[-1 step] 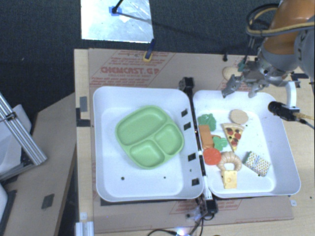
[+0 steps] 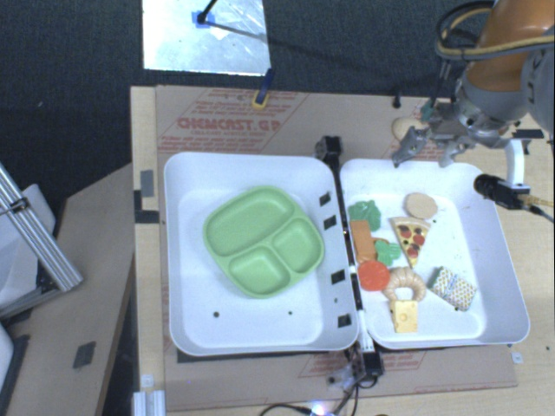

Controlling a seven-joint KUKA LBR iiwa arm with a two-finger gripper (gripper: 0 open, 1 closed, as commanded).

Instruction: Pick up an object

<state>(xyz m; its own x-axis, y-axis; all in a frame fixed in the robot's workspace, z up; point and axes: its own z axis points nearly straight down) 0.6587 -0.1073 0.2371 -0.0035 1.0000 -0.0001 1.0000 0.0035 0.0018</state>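
Gripper (image 2: 427, 150) hangs over the far rim of the right bin (image 2: 503, 258), fingers spread apart, nothing between them. Toys sit clustered below in that bin: a pizza slice (image 2: 410, 237), a round cookie (image 2: 421, 204), a green broccoli piece (image 2: 365, 213), a red tomato (image 2: 374, 276), a pretzel (image 2: 404, 282), a patterned block (image 2: 453, 287). Over in the left bin (image 2: 186, 232), a green divided plate (image 2: 263, 241) rests alone.
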